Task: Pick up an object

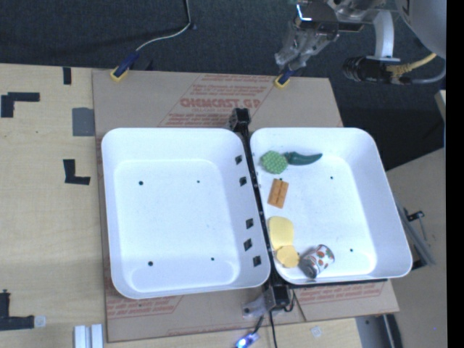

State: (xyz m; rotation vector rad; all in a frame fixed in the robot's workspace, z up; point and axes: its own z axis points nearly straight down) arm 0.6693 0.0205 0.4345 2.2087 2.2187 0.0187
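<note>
My gripper (293, 55) hangs high above the bench, past the far edge of the right bin (362, 194), with nothing visible between its fingers. In the right bin, along its left side, lie a green round textured piece (273, 162) joined to a dark green pepper-like shape (303, 158), a small orange block (278, 193), two yellow soft pieces (281, 232) (287, 256), and a crumpled silver, red and dark object (317, 260) near the front.
The left bin (174, 209) sits beside the right one, joined by black clips along the divider (250, 194). Both rest on a cardboard sheet (210, 100). A cable (163, 38) with a yellow clamp runs at the back left.
</note>
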